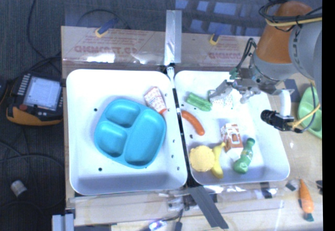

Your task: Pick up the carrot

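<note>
An orange-red elongated piece, the carrot [192, 122], lies in the right bin [272, 135] close to its left wall, pointing from upper left to lower right. My gripper [229, 95] hovers at the back of that bin, to the right of and behind the carrot, well apart from it. Its fingers [213, 92] are spread open over a small white speckled item [224, 101], and nothing is held between them.
The right bin also holds a green pod [199, 101], a yellow toy [205, 160], a small red-and-white carton [232, 136] and a green bottle [244, 156]. The left bin has a blue divided plate [130, 132] and a small box [155, 99]. Another orange carrot-like piece [306, 201] lies on the bench at lower right.
</note>
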Available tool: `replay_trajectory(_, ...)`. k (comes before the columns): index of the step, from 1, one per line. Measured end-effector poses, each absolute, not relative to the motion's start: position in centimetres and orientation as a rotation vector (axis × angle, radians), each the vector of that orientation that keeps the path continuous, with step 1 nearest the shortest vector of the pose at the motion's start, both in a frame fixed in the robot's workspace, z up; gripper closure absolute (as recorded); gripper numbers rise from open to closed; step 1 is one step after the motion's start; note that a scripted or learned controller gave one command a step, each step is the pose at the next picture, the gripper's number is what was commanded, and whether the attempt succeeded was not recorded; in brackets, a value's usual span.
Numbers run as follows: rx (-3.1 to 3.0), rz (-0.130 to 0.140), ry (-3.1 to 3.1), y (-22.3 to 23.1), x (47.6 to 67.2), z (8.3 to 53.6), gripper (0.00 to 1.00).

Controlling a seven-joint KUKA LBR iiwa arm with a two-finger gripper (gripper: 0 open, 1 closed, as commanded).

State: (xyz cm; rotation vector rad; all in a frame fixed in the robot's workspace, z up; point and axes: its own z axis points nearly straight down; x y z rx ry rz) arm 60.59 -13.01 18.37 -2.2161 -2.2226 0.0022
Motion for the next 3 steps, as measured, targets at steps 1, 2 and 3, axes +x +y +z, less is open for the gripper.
replay_trajectory(1,-2.18,-0.007,-2.272,-17.4,57.3,8.9,0.0)
replay_trajectory(2,-2.179,-0.007,-2.273,-17.4,57.3,8.9,0.0)
replay_trajectory(3,-2.115,0.003,-2.326,-22.1,64.1,15.3,0.0)
